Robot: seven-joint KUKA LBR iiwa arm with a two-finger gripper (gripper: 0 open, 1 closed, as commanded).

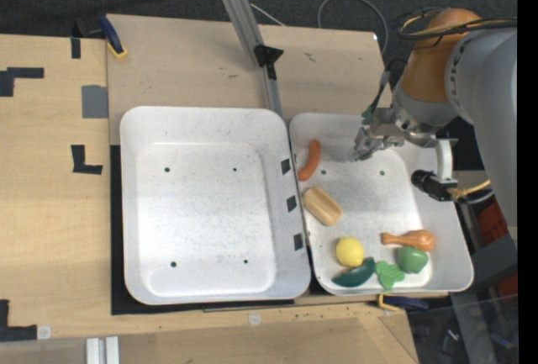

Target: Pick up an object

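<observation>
Here, at the near edge of the right bin (461, 270), a cluster of toy foods is seen: a dark green piece (355, 275) lies against a bright green leafy piece (389, 274), with a green pepper-like item (412, 259) just beside it and a yellow lemon (350, 251) touching the dark green piece from behind. An orange drumstick (409, 240) is laid just behind the pepper, its thin end pointing toward the bin's middle. Farther in, a tan bread roll (321, 206) is set at a slant near the wall shared with the left bin (134, 186), and beyond it an orange sausage (309, 160) lies almost against that wall, close to upright in the view.

At the far end of the right bin, the gripper (366, 145) is lowered close to the bin floor from the grey arm (479, 76), which is banded in orange above the wrist. Nothing is seen between its fingers, and no toy is touched by it; the sausage is the nearest item, lying apart to its side. How far the fingers are spread cannot be told from this slanted view.
</observation>
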